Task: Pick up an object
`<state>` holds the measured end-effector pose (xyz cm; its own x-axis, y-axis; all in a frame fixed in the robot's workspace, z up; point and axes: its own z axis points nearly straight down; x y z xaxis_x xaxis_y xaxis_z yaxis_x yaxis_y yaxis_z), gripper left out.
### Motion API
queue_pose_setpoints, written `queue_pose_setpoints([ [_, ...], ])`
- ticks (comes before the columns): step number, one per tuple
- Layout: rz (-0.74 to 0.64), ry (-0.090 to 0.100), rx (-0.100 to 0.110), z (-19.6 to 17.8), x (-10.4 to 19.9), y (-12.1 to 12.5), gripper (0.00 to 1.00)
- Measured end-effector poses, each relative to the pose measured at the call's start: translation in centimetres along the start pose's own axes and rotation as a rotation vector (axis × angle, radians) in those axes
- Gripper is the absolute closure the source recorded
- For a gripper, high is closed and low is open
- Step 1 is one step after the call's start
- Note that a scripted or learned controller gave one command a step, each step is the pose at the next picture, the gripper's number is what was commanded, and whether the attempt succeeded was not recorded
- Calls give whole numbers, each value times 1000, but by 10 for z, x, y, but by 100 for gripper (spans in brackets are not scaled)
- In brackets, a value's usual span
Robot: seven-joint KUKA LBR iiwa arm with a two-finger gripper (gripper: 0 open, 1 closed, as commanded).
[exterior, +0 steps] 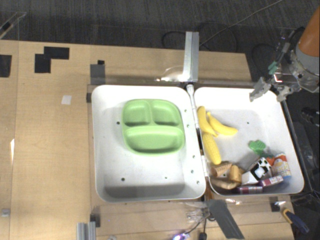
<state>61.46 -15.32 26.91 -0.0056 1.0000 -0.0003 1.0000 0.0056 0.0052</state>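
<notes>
Bare floor lay open to me across the upper middle of the right bin (280, 115). Bananas (212, 125) and corn (212, 149) lined its left wall, and a jumble of small items (255, 174) crowded its near corner. A green tray (152, 125) covered the left bin's (107, 149) centre.

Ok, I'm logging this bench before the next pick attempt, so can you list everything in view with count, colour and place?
bins: two, white, side by side on the bench
divided plate: one, green, left bin
bananas: two, yellow, right bin, upper left
corn cob: one, yellow, right bin, along its left wall
small green item: one, right bin, middle
mixed small items: several, brown, white, red, right bin's near edge
arm: one, grey and orange, upper right
gripper: one, over right bin's far right corner
</notes>
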Motion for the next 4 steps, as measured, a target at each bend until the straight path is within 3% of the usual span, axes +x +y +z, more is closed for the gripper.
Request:
queue_pose_setpoints([
  [1,-145,0,1,112,32,8,0],
  [2,-145,-6,-23,172,50,-28,0],
  [3,-148,1,-16,167,54,-29,100],
  [4,-468,-1,-7,180,65,8,100],
])
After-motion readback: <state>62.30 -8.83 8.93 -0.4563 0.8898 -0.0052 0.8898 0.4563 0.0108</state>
